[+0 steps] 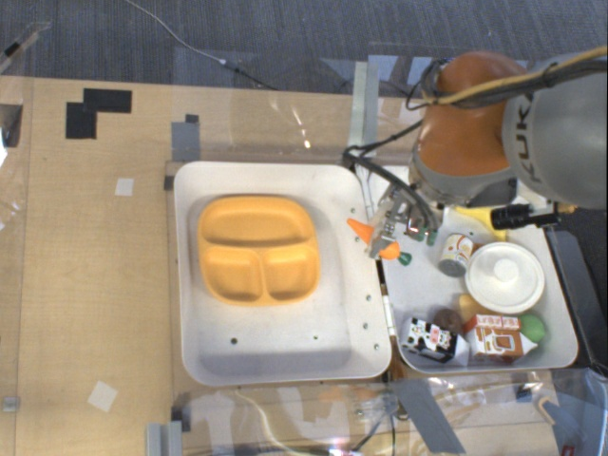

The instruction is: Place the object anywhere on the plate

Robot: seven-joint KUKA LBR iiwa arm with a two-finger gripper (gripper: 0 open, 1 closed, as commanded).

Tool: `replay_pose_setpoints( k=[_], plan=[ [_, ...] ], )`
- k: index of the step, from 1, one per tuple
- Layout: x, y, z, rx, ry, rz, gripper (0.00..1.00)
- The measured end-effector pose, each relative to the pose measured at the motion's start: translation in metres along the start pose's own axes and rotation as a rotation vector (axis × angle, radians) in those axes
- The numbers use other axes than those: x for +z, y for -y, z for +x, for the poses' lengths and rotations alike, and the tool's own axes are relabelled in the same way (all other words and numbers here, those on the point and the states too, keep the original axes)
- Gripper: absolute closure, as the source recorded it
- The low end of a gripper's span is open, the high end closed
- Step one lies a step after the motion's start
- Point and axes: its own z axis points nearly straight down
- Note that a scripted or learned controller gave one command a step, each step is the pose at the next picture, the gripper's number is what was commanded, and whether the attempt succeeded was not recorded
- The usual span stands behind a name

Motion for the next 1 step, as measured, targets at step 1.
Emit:
replay_pose_setpoints(
  k=[1],
  plan=[
    [-0.2474, -0.0507, -0.0184, -0.134, 0.015, -0.006, 1.00]
  ],
)
